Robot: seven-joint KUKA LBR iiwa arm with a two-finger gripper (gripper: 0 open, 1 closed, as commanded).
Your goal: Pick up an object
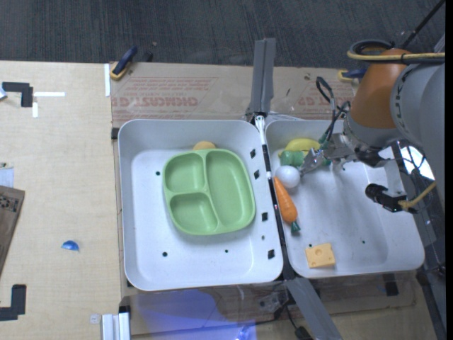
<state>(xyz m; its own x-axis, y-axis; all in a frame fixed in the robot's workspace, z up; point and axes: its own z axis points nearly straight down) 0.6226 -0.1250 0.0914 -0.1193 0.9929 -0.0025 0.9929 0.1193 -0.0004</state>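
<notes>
Gripper (pixel 311 163) low in the right white bin (pixel 368 253), beside the small white ball (pixel 288 176).
Can't tell the fingers' state; it should centre over the ball, clear of the orange plastic carrot (pixel 284 200).

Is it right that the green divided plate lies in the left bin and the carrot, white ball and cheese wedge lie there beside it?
Not quite. The camera view shows the green divided plate in the left bin, but the carrot, white ball and cheese wedge lie in the right bin.

Lighting's pretty even and bright, w/ soft shadows only. The white bins (pixel 141 261) look a bit washed out. There's a bluish glare patch on the bench edge, well away from the gripper (pixel 311 163). Pic's slightly soft overall, gripper esp.
</notes>
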